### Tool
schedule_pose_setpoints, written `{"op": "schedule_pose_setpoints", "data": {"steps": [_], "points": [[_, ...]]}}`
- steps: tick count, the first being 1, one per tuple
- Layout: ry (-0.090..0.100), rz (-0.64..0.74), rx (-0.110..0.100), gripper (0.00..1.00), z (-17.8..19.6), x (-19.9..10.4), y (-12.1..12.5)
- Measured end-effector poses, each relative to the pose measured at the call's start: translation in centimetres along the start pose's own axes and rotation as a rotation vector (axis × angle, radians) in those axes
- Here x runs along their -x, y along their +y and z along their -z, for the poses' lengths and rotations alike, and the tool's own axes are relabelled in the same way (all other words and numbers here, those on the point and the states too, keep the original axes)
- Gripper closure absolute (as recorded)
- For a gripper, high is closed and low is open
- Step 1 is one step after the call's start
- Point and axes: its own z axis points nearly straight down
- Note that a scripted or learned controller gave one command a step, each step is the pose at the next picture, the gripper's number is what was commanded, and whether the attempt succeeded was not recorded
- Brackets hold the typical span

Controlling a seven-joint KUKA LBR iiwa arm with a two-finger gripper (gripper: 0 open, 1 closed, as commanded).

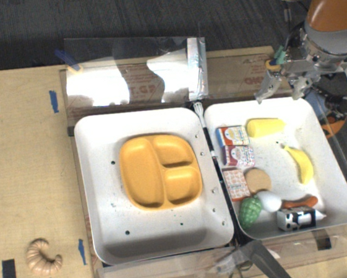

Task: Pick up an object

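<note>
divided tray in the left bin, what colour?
Yellow-orange, plain with no pattern. The divided tray shows best in the camera view, centred in the left bin.

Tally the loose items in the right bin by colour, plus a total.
Yellow: 2, a block and a banana
Printed cartons: 3
Tan: 1
Green: 1
White: 1
Orange-red: 1
Black-and-white: 1
Total: 10

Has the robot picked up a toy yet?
Not yet. Nothing looks done: the banana, the yellow block and the other toys all lie in the right bin. The gripper hangs above that bin's far edge with nothing between its fingers. Left to do: come down, grab one toy and lift it.
</note>
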Motion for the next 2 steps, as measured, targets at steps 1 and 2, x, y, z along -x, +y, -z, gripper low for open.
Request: {"op": "schedule_pose_setpoints", "data": {"steps": [1, 2], "points": [[0.001, -0.182, -0.014, 0.0, -13.9, 6.3, -2.9], [0.001, -0.179, -0.002, 1.0, -12.4, 6.1, -2.6]]}}
